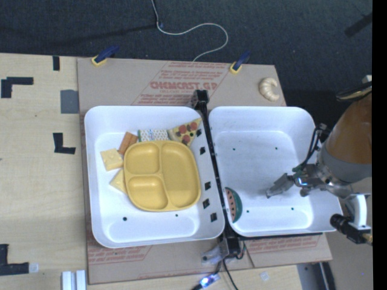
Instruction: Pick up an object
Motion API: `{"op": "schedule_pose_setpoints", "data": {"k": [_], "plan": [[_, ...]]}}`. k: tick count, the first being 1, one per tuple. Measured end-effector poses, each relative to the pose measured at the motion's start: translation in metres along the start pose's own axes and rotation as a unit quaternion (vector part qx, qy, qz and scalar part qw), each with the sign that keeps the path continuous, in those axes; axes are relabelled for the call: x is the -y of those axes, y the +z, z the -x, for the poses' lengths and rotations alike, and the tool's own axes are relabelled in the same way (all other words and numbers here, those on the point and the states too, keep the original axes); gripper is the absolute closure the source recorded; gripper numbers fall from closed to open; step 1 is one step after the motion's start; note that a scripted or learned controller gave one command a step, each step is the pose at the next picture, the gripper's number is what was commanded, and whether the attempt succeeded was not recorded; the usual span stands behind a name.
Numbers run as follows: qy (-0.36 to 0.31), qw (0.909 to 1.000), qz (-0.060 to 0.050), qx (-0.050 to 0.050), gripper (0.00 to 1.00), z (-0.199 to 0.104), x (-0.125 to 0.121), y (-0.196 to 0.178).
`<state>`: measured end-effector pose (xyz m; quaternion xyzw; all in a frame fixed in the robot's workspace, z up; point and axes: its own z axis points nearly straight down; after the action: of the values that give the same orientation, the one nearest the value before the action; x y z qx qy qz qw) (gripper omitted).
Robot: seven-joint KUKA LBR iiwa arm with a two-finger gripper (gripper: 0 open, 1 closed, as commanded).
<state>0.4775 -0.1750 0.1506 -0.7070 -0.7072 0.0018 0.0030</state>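
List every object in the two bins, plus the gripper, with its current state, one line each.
yellow divided plate: lying flat and upright in the left bin, over the smaller items.
small food pieces: partly tucked under the plate's left and top edges.
watermelon slice: leaning against the right bin near-left wall.
gripper: low over the right bin floor, holding nothing visible.

Both white bins [260, 122] look like smooth, slightly shiny moulded plastic, and the yellow divided plate [162, 175] in the left one is plastic too, more of a satin finish. They sit on a matt brown cardboard sheet [181, 80] with red print, on a pale wood-look bench [36, 180]. The gripper [273, 191] looks like dull grey metal.
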Motion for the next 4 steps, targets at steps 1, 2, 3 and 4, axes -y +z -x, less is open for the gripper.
{"op": "schedule_pose_setpoints", "data": {"k": [1, 2, 3, 4], "plan": [[0.0, 1.0, 0.0, -0.001, 0.0, -0.011, -0.002, 0.051], [0.0, 1.0, 0.002, 0.001, 0.0, -0.012, -0.002, 0.067], [0.0, 1.0, 0.003, 0.002, 1.0, -0.011, -0.002, 0.056], [-0.001, 1.0, 0.004, 0.001, 1.0, -0.014, -0.004, 0.014]]}}
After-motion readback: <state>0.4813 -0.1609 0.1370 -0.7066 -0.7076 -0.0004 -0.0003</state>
